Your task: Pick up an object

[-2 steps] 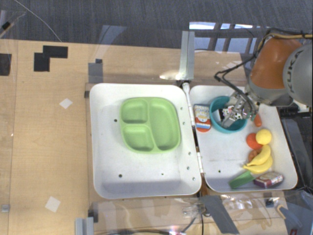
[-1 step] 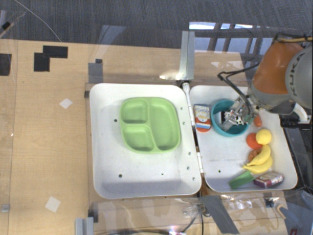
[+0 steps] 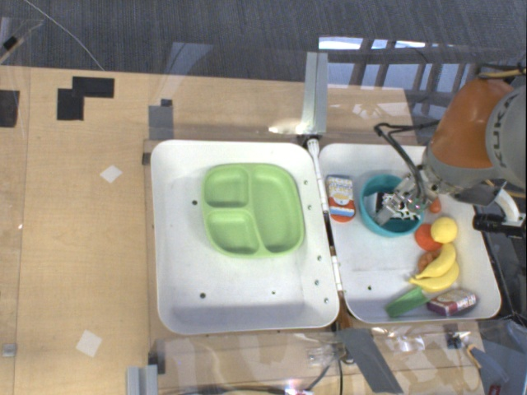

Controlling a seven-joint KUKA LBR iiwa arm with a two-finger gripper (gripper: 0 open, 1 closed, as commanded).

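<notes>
Teal bowl (image 3: 387, 217), claw (image 3: 401, 206) down inside it, grip unclear

My end effector (image 3: 401, 205) blocks part of the teal bowl (image 3: 387, 212); its fingers are too small to read, and the arm (image 3: 482, 138) runs off-frame right.

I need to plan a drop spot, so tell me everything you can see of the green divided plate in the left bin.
The light green, plastic-looking divided plate is a rounded rectangle with three compartments: two smaller ones on its left side, one larger on its right. It lies flat, right way up, slightly skewed, near the middle of the left white bin, towards the far side. Nothing rests in it or touches it besides the bin floor.
</notes>
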